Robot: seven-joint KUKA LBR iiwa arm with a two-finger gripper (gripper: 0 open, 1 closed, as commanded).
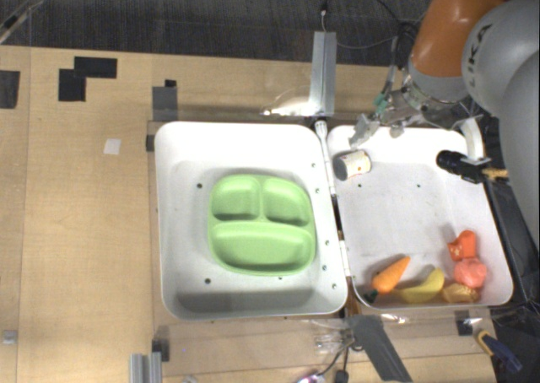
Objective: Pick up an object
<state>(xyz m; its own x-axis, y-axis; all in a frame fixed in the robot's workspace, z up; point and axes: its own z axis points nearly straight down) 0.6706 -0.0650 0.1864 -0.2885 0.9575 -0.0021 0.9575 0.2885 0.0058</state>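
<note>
The gripper hangs at the right bin's far left corner, about eleven o'clock on that bin; whether it is spread or pinching, I cannot tell; a small white cup lies just beneath; toy food, carrot, banana and red pieces, sits at five o'clock; the left bin holds a green divided tray.

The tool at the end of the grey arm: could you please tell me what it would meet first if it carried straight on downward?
Probably the bare floor of the right white bin near its far edge; the small white cylinder lies just left of the tool. Depth is unclear.
</note>
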